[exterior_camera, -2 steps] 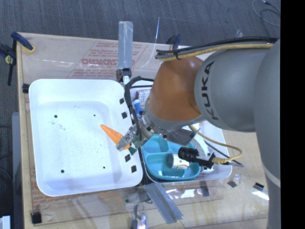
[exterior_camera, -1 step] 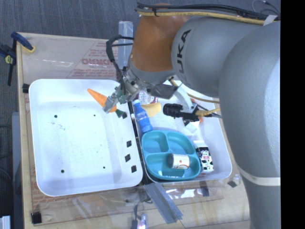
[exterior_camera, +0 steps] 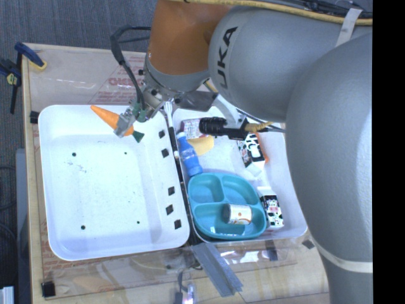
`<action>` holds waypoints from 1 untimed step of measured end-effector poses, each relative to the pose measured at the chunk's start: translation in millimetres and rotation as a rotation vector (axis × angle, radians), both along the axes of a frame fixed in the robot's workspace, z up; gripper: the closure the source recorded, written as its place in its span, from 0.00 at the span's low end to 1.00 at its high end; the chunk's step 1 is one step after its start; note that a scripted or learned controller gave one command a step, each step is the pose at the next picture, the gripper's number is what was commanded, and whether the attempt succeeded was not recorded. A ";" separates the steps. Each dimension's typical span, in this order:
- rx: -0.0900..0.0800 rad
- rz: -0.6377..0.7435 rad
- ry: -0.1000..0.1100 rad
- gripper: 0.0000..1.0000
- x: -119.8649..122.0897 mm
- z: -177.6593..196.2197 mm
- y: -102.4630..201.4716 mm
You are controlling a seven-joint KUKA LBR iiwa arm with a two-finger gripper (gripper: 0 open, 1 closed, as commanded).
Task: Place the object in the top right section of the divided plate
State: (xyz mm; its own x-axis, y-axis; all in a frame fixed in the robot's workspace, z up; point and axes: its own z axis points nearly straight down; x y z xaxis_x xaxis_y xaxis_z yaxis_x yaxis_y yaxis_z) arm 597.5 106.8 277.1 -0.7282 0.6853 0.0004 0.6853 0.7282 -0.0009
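An orange toy carrot (exterior_camera: pixel 104 114) with a green top hangs over the back of the left bin (exterior_camera: pixel 95 189). My gripper (exterior_camera: pixel 128 123) is shut on its thick end, with the pointed tip sticking out to the left. The blue divided plate (exterior_camera: pixel 215 190) lies at the front of the right bin. A small white cup-like can (exterior_camera: pixel 239 215) lies on its side in the plate's front section. The plate's two back sections are bare. The gripper is well to the left of the plate and farther back.
In the right bin, behind the plate, lie a blue bottle (exterior_camera: pixel 188 157), a yellow piece (exterior_camera: pixel 204 145) and a cow-patterned carton (exterior_camera: pixel 253 151). Another such carton (exterior_camera: pixel 271 211) sits right of the plate. The arm's bulk covers the right bin's far right side.
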 end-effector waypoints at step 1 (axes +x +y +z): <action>-0.002 -0.091 0.003 1.00 -28.1 -5.9 -14.9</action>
